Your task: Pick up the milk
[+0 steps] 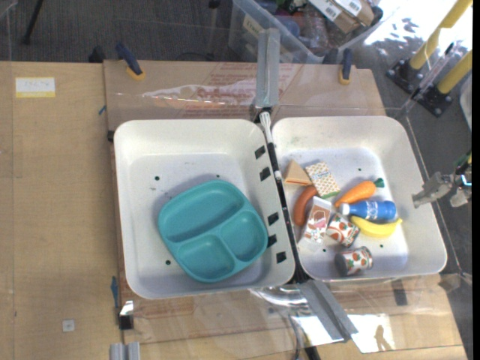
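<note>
Milk carton (318, 223) is seen lying among toy food in the right bin (420, 163); a teal divided plate (213, 231) occupies the left bin (142, 148). Gripper (435, 191) is placed at the frame's right edge, its state impossible to tell. Wooden bench (52, 201) borders grey carpet (112, 13) along the top.

Teal divided plate (213, 231) in left bin (135, 171), carrot (355, 192), banana (376, 226), blue bottle (373, 211), small can (354, 260) in right bin (420, 171)

Teal plate (212, 231); orange carrot (355, 192); yellow banana (377, 226); blue bottle (373, 211); white bins (135, 201).

The milk carton (318, 222) is hemmed by a sausage (303, 204), can (343, 232) and bottle (373, 211); open from above.
</note>
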`<state>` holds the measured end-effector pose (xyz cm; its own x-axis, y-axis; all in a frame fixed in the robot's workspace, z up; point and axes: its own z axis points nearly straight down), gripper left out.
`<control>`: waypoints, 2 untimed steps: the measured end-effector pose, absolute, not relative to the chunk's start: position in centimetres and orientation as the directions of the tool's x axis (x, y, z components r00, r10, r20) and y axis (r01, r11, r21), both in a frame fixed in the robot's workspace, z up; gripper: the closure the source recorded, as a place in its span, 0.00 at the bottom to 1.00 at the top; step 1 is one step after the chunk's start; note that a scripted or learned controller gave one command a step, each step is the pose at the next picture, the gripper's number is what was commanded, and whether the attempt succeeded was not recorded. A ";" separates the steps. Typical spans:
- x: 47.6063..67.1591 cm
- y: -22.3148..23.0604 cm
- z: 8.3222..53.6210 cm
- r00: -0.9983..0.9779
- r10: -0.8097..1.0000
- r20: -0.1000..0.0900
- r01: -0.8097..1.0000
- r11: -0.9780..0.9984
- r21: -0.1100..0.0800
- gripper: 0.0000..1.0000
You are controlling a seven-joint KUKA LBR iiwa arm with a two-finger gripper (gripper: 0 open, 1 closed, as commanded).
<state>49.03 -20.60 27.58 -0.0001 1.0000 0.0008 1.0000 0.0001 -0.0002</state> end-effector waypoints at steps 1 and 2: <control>47.9 -13.2 14.6 0.218 0.976 0.001 0.976 -0.218 -0.002 0.00; 48.3 -12.9 8.9 0.213 0.977 0.002 0.977 -0.213 0.009 0.00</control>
